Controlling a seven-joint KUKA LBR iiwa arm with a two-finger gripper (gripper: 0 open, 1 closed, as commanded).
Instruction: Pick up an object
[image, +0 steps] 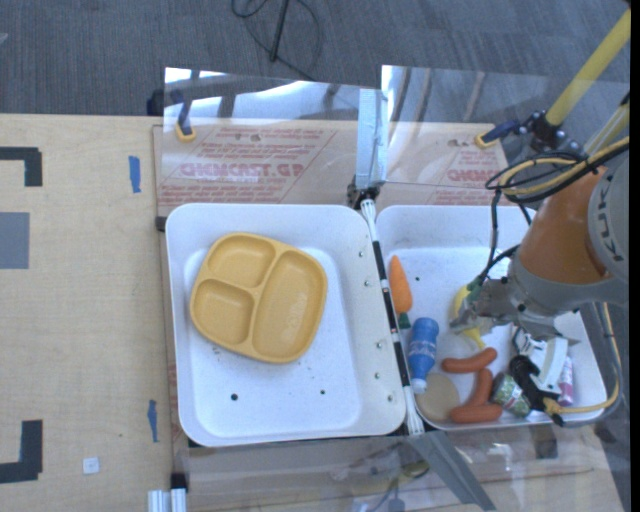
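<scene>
Yellow plastic fills most of the left bin (200, 400): a three-compartment tray (259, 296) lying flat, tilted a little toward the upper left. The right bin (440, 225) holds the small things, crowded toward its near and left sides: an orange carrot (400, 285) along the left wall, a blue bottle (421, 348) with a white cap just below it, and two reddish sausages (473, 385) near the front edge, the lower one lying on a tan disc (437, 402). The arm (570, 245) comes in from the right and covers much of that bin; the gripper (482, 306) hangs just above the upper sausage (a yellow item behind it is mostly hidden). Whether it has hold of anything cannot be told, since the wrist body masks its tips. More clutter at the front right corner is too jumbled to name.
</scene>
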